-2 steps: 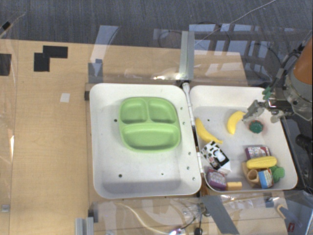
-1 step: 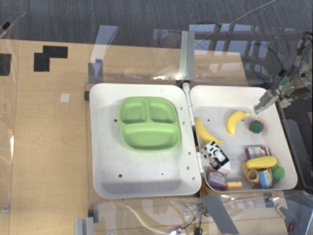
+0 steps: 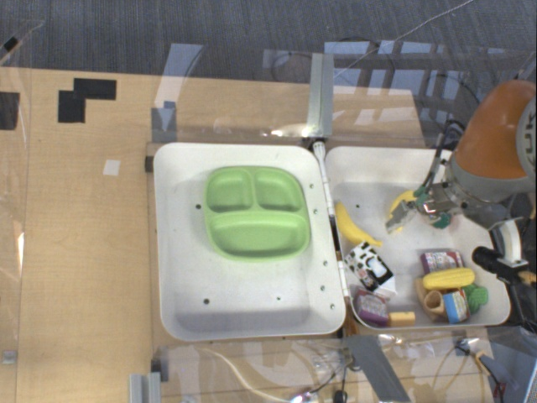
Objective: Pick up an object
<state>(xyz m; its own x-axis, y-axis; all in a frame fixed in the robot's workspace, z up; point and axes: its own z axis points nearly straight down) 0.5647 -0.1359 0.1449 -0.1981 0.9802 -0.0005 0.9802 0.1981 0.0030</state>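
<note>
The claw [image 3: 417, 211] hangs open and holds nothing, just right of the banana [image 3: 351, 227]. It could nudge the banana and miss it.

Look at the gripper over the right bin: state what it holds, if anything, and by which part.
It cannot be told. The gripper hangs over the right bin, with yellow at its tip, but the view is too small to show anything between its fingers.

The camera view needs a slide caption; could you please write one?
KUKA arm's gripper hovers over the right bin of small objects, banana nearby; green divided tray in left bin.
</note>
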